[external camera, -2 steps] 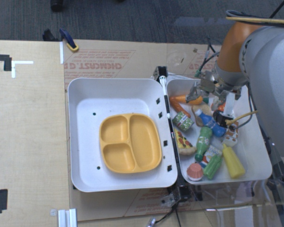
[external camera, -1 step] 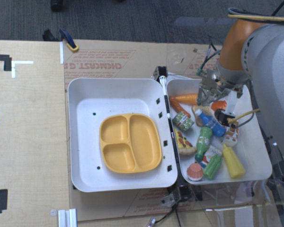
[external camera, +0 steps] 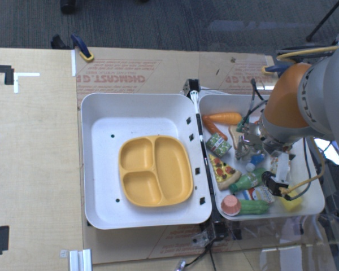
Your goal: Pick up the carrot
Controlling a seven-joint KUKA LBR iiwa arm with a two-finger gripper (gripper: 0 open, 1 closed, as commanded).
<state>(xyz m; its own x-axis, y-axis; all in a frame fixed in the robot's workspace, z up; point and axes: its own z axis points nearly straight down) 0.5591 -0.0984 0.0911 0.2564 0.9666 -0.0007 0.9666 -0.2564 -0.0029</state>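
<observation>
Orange and tapered, the carrot (external camera: pixel 222 118) is seen lying crosswise near the far end of the right bin (external camera: pixel 312 206), just beside the divider between the two bins, with a red item (external camera: pixel 213 128) touching its near side. The end effector (external camera: pixel 247 147) is held low over the middle of that bin, near the carrot but apart from it; how far it is opened cannot be told, and nothing is seen to be held in it. Below it, a green packet (external camera: pixel 218 145), a pizza slice toy (external camera: pixel 224 173), a green bottle (external camera: pixel 247 181) and a pink cup (external camera: pixel 230 205) are crowded together. A yellow divided plate (external camera: pixel 156 170) is set in the left bin (external camera: pixel 96 151) on the surface
</observation>
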